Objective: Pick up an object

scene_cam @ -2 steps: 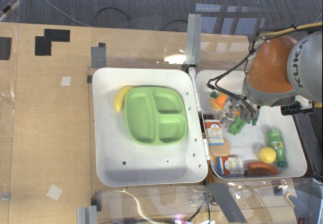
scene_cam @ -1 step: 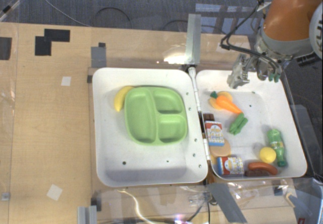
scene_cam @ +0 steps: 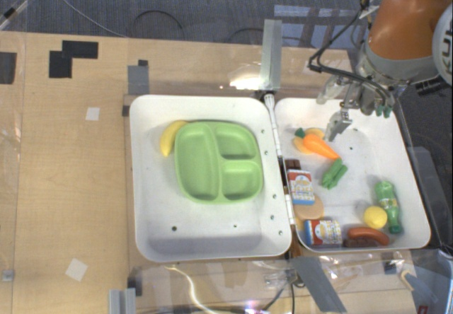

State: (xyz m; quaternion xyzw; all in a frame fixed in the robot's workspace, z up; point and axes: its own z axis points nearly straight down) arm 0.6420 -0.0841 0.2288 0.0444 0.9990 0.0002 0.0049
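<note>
One carrot (scene_cam: 317, 144) lies just below hand (scene_cam: 341, 121).

The arm (scene_cam: 410, 19) runs out of the picture at the top and right edges, so only its wrist end shows. The gripper (scene_cam: 338, 125) is small and blurred, and its fingers cannot be made out. Well to its left, a banana (scene_cam: 168, 137) lies partly hidden under the green divided plate (scene_cam: 217, 161). Below the gripper, a tan round thing (scene_cam: 308, 208) is half covered by a small carton (scene_cam: 301, 187); what it is cannot be told.
</note>
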